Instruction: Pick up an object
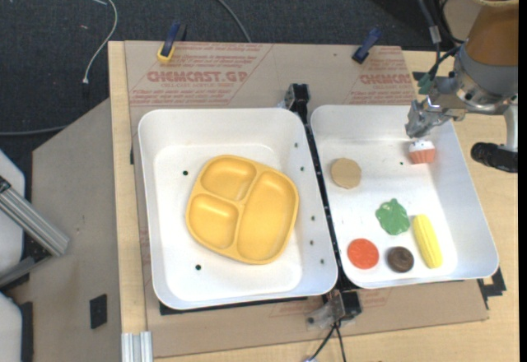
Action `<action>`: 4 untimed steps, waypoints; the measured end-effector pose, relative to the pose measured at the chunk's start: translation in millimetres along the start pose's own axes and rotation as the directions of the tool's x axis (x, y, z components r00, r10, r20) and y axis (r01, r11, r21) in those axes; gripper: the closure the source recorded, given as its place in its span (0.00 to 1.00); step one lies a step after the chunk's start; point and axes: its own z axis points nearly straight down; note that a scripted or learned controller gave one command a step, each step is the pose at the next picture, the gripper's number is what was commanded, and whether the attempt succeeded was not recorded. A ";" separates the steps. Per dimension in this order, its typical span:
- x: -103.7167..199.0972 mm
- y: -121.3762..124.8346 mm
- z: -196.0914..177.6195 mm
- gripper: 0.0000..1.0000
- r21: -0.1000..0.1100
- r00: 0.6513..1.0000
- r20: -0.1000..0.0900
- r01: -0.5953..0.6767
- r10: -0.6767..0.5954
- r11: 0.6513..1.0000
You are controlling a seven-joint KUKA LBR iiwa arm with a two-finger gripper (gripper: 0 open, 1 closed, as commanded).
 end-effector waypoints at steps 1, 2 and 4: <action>50.0 0.7 7.2 1.00 0.008 1.000 -0.005 0.005 -0.005 1.000; 94.2 6.8 7.2 1.00 0.007 1.000 -0.003 0.003 -0.003 1.000; 201.3 9.9 11.0 1.00 0.009 1.000 -0.005 0.006 -0.006 1.000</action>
